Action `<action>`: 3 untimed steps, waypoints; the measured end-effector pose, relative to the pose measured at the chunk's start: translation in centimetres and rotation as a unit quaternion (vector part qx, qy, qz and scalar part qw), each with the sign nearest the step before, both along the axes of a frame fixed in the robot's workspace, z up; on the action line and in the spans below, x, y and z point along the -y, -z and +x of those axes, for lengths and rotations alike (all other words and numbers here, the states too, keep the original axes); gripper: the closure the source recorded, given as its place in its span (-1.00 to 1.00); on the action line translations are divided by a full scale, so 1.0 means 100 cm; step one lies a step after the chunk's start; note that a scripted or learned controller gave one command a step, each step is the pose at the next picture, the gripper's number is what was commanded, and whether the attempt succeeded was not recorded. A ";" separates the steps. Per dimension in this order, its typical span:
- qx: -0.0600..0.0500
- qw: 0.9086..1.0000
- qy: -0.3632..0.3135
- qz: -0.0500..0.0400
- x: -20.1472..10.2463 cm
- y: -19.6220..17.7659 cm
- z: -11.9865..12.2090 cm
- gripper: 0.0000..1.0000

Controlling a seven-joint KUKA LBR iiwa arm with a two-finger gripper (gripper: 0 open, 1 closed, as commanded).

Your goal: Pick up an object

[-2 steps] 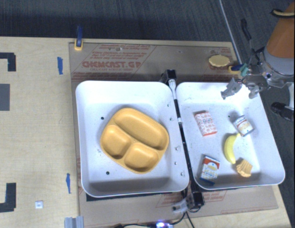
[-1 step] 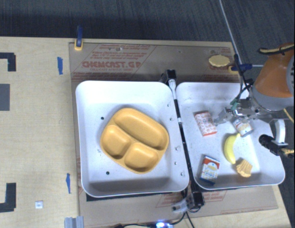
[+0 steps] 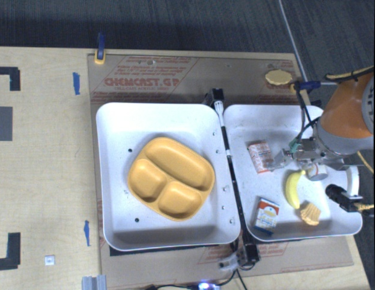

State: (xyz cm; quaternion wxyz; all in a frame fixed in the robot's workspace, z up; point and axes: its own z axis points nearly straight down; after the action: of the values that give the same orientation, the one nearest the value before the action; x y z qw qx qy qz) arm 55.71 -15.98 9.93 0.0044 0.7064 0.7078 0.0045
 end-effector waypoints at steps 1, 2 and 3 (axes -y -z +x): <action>0.000 1.000 0.001 0.000 0.000 -0.010 0.000 1.00; 0.000 1.000 0.001 0.000 0.000 -0.010 0.000 -1.00; -0.005 1.000 0.001 0.000 -0.031 0.014 -0.039 -1.00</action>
State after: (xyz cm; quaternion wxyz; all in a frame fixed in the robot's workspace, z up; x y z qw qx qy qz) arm 51.77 -12.90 8.57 0.0005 0.7074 0.7068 0.0007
